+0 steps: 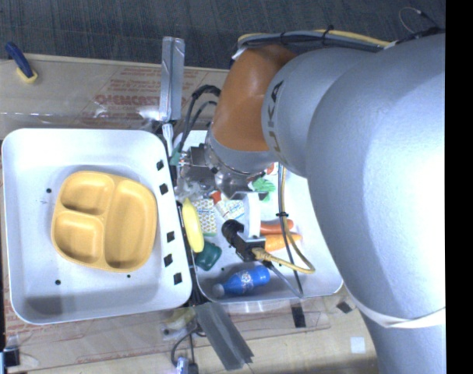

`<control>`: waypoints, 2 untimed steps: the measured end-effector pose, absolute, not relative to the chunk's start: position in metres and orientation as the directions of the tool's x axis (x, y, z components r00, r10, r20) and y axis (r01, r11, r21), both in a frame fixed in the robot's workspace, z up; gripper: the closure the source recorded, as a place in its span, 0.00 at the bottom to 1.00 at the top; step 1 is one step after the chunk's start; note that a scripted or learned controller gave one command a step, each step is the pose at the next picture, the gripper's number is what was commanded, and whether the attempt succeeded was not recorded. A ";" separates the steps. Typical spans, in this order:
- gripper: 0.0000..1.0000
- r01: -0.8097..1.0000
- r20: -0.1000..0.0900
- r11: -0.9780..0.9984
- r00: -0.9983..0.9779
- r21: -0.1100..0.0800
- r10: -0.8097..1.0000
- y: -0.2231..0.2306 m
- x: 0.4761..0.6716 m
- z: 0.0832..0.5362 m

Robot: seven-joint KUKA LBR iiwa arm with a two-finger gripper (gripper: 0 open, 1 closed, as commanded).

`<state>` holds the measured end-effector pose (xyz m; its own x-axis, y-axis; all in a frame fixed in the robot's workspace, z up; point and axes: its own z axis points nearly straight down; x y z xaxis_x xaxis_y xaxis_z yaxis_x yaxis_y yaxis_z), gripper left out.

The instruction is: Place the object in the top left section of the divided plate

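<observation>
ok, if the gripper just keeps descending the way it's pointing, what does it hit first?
Probably the clutter in the right bin: the gripper points down over the yellow banana-like object and neighbouring items. Depth is unclear from this angle, so that's a guess.

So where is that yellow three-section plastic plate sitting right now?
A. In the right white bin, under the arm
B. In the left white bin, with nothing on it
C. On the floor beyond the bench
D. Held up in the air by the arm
B: the yellow three-section plastic plate lies flat in the left white bin with its sections bare, while the grey and orange arm reaches over the right white bin.
</observation>
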<state>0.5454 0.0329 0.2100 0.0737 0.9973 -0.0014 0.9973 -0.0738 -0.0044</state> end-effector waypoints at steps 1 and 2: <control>1.00 0.989 -0.002 -0.148 0.148 -0.010 0.989 0.107 0.502 0.201; 0.00 0.989 -0.002 -0.149 0.149 -0.009 0.989 0.107 0.502 0.201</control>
<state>0.5020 0.1068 0.2008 0.1486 0.9889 -0.0023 0.9888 -0.1486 -0.0095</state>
